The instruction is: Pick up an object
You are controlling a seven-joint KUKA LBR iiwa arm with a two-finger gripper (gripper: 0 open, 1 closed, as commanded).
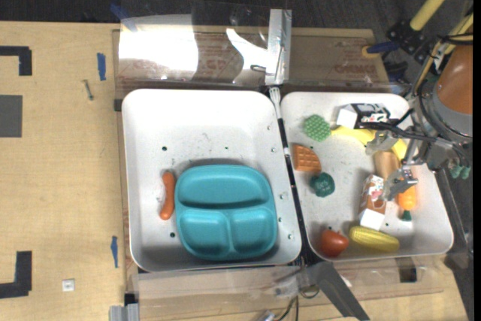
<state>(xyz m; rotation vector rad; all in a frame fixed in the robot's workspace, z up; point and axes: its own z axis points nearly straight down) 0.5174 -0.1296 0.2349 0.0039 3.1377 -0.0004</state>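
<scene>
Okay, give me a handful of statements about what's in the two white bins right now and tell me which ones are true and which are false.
1. The teal divided tray lies in the left bin. True.
2. The orange sausage-shaped toy sits inside one of the tray's compartments. False: it lies on the bin floor, beside the tray's left edge.
3. The green bumpy ball is in the right bin. True.
4. The red tomato is at the far end of the right bin. False: it sits at the near edge, next to the yellow corn cob.
5. The waffle piece lies in the left bin. False: it is in the right bin, close to the divider between the bins.
</scene>
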